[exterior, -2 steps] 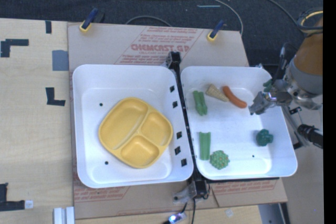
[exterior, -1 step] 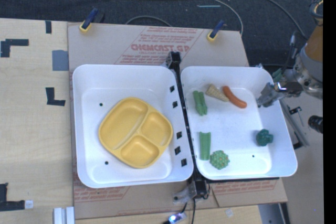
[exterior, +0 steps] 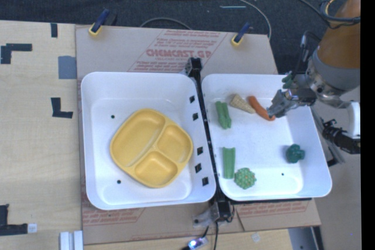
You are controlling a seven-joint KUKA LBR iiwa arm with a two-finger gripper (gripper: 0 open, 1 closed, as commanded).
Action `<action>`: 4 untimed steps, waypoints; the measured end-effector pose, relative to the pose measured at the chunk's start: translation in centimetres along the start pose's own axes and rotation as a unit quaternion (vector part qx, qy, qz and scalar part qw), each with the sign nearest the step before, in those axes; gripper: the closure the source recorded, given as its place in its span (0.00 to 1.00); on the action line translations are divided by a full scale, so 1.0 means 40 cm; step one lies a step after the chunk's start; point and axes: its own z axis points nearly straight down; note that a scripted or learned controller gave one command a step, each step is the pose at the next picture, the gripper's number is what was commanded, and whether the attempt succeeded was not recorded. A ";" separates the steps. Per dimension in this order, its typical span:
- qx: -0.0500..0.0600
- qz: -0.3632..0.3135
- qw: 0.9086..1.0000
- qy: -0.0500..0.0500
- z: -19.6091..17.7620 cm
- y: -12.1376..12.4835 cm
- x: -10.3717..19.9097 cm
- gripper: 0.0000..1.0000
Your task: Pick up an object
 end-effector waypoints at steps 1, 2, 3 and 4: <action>0.001 0.000 1.000 0.000 0.004 0.026 0.110 1.00; 0.002 0.000 1.000 0.000 0.055 0.044 0.246 1.00; 0.001 0.000 1.000 0.000 0.096 0.080 0.360 1.00; 0.001 0.000 1.000 0.000 0.135 0.102 0.491 1.00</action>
